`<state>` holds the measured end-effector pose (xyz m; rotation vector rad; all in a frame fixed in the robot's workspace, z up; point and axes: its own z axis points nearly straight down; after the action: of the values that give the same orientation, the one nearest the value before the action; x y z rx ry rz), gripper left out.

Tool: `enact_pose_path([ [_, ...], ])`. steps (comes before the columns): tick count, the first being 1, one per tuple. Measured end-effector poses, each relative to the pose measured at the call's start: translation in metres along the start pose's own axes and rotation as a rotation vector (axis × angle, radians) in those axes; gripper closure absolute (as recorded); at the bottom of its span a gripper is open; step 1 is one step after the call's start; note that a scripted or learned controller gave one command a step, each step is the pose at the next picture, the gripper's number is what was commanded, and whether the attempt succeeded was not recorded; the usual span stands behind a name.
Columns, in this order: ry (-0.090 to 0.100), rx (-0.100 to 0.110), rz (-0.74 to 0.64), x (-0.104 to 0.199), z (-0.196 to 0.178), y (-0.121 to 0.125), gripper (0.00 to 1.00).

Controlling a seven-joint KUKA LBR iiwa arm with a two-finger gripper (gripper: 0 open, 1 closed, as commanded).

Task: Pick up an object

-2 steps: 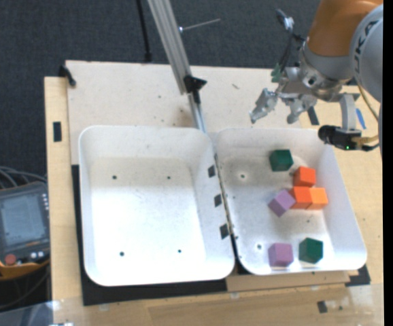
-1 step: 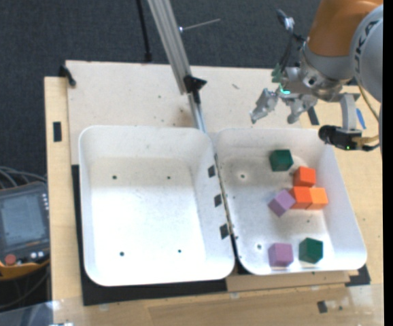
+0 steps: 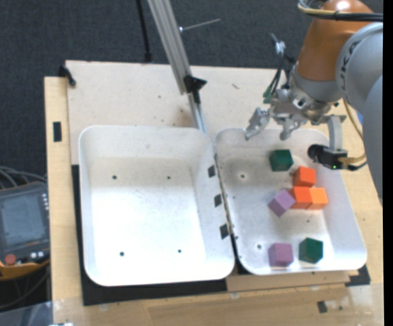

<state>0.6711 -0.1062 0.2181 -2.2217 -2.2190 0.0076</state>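
Note:
The right bin (image 3: 251, 202) holds several small blocks. A dark green cube (image 3: 281, 159) lies near its far side, with an orange block (image 3: 305, 176) and another orange block (image 3: 311, 197) just in front of it. A purple block (image 3: 281, 202) touches the orange pair. Near the front rim sit a purple cube (image 3: 280, 254) and a green cube (image 3: 311, 249). My gripper (image 3: 271, 127) hangs over the bin's far edge, above and slightly behind the dark green cube, open with nothing between its fingers.
The left bin (image 3: 149, 202) lies beside the right one. A slanted aluminium post (image 3: 173, 46) rises from the bench behind the bins. A teach pendant (image 3: 13, 226) sits off the bench at the left. A black cable connector (image 3: 322, 155) hangs near the right bin's far corner.

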Motion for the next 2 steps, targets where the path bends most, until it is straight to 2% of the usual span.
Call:
enact_pose_path([
  [2, 0.001, -0.001, 0.002, -0.006, 0.115, -0.003, 0.00],
])
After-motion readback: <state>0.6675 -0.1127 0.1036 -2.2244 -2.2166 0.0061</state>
